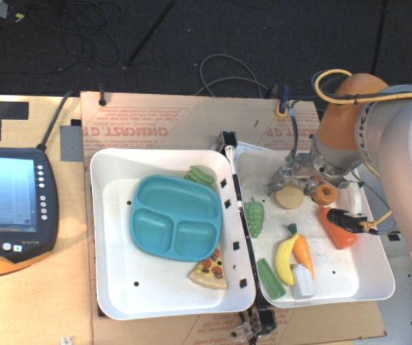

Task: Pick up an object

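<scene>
Beige rounded object [289, 197] in the right bin [378, 282] is what we are taking as the likely target, since it is lying directly at the tip of the end effector [297, 180]. We are seeing it near the upper middle of that bin, touching or nearly touching the dark metal parts of the end effector, which is reaching in from the right under the orange band [344, 124] of the arm. We are judging that the object is sitting just below and slightly to the left of the tool tip, so the coming move is calling for a short descent rather than any sideways travel. The object is looking roughly round, so its long axis is mattering little. We are not able to tell how far apart the jaws are standing, nor whether anything is caught between them. An orange ring [326, 194] is lying just beside the beige object on its right. A banana [285, 259] and a carrot [303, 249] are resting lower in the same bin, well apart from the tool. A teal tray [176, 217] is sitting in the left bin [108, 264].
</scene>
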Controlling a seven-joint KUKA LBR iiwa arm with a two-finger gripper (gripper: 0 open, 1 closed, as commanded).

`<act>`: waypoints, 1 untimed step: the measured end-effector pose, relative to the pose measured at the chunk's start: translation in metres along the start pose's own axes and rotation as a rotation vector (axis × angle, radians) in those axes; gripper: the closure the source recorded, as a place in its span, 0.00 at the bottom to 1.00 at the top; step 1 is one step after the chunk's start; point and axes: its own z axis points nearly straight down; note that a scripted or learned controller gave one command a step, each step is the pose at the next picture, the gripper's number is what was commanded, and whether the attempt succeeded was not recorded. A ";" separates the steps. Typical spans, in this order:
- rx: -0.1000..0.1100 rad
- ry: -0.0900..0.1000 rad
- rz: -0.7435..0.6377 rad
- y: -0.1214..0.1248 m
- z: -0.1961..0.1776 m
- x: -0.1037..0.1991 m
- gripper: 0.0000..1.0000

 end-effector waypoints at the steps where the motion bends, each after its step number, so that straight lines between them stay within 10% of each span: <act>1: 0.005 0.002 0.000 -0.002 -0.010 0.000 1.00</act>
